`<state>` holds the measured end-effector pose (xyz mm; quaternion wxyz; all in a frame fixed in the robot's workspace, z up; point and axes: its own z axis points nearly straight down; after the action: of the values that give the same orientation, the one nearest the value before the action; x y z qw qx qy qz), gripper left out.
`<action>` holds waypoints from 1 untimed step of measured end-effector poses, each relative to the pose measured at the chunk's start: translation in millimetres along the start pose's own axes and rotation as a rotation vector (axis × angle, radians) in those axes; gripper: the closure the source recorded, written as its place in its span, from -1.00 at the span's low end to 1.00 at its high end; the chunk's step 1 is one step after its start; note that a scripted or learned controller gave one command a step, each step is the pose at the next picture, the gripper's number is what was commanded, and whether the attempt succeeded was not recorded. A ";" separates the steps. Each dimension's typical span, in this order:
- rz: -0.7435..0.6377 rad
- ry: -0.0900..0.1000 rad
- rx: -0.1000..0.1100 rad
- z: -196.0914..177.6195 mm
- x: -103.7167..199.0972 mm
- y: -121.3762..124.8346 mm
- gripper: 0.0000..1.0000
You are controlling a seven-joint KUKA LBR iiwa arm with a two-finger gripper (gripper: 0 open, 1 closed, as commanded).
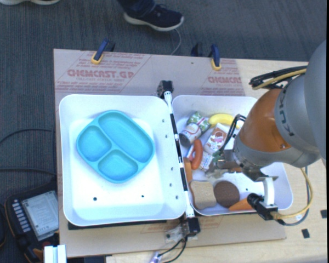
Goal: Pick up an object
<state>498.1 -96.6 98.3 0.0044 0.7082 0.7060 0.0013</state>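
At the far left, a black control pendant (27,215) is seen on the dark carpet, with a cable curving above it. Two dark shoes (153,16) of a person are seen at the top, beyond the bench. The bench (115,73) is covered by a brown board with red printing, and blue clamps (101,50) are fixed on its far edge.

The left bin (71,108) is occupied by a blue tray (115,145) with three compartments, which lies flat near the middle of the bin. Between the two bins a black and white bar (172,130) is laid along the shared rims.

In the right bin (282,193) several toy foods are gathered. A small green and white can (194,124) is placed at the far left part, and a yellow banana (222,118) lies just beside it, toward the far wall. A red sausage (196,152) is set beside a white and red packet (214,141). Nearer to the front wall a brown round cookie (226,192) is found, and an orange carrot (238,206) touches its lower side.

The gripper (222,166) is lowered into the right bin, above the packet and near the cookie. It is hidden partly by the grey and orange arm (268,130), so whether it is spread or pressed together cannot be told, and no object is seen in it.
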 end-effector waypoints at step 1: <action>0.000 0.000 0.000 0.1 0.2 -0.1 -1.00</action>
<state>498.0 -96.4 98.2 0.0042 0.7081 0.7061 0.0014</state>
